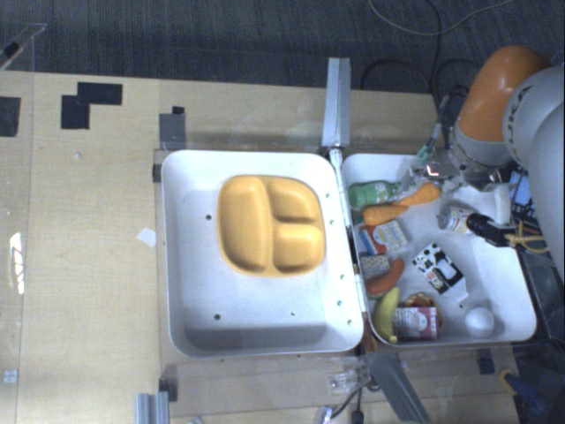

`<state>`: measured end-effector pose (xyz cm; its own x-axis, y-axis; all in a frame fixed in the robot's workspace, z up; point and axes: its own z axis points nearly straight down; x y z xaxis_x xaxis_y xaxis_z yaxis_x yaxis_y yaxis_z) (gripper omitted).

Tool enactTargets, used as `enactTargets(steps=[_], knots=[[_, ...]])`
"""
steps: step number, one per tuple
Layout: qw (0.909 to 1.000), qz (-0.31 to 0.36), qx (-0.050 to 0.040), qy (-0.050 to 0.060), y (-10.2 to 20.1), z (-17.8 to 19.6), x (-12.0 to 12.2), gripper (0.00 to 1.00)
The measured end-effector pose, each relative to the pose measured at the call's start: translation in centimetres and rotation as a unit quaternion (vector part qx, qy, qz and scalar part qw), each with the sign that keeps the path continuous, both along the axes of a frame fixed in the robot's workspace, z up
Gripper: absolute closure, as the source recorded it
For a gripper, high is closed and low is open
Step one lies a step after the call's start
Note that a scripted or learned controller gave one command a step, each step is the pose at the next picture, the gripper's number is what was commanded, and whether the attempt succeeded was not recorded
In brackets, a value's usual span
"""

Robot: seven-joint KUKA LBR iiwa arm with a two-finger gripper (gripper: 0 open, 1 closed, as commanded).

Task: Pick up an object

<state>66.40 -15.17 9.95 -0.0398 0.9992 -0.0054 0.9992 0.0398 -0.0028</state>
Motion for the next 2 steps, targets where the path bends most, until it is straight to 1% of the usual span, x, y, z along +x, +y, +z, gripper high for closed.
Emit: enactTargets(steps=[1, 2], knots=[[1.0000, -0.008, 0.0029, 0.004, -0.6, -0.5, 0.4, 0.00], [1.0000, -0.007, 0.0020, 0.002, -0.6, 0.8, 0.6, 1.00]])
